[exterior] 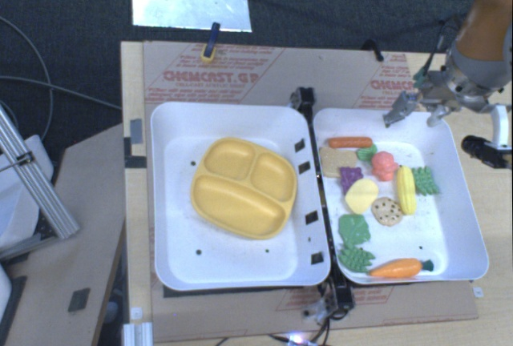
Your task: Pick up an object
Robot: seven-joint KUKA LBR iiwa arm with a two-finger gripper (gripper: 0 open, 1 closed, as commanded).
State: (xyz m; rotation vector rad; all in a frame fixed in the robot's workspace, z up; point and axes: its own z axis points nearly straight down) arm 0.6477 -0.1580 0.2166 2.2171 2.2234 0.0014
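Inside the right bin (457,176) lie toy foods (385,192), jaws (417,114) apart above; left bin (172,176) holds a yellow tray (243,187).

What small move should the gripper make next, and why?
Probably move down and left toward the toy food. The gripper hangs open above the far rim of the right bin, holding nothing, while the nearest item, the carrot, lies below it.

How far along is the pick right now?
Nothing looks picked yet. The toy food, including the top carrot and corn, lies in the right bin. The tool hangs open above that bin's far edge, holding nothing. Descent, grasp and lift remain.
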